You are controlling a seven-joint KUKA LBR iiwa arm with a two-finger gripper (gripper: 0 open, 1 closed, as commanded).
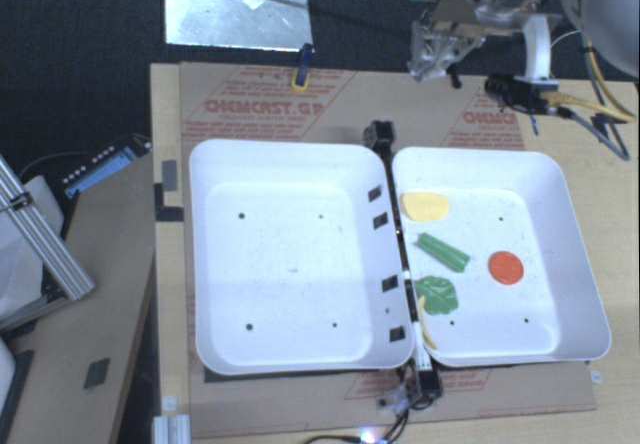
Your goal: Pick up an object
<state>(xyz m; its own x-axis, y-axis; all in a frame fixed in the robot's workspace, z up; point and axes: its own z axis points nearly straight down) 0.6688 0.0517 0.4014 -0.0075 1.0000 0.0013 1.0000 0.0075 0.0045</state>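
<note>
Gripper (432, 60) of mine hangs above the bench, beyond the far edge of the right bin (560, 232), and it grasps nothing; whether it is released or clenched I cannot tell from this view. All four objects lie below it and nearer to the camera, inside that right bin, toward its left wall. Closest to me is the yellow flat piece (425, 205), then the green stick (443, 252) just past it, the green leafy piece (437, 294) farther still, and the orange disc (506, 268) apart to the side. I judge all of them light, probably small toy items. The green stick seems to me the best choice: it looks stiff and narrow, so I would take it across its short width at the middle. The flat yellow piece and the disc lie low and may slip.
</note>
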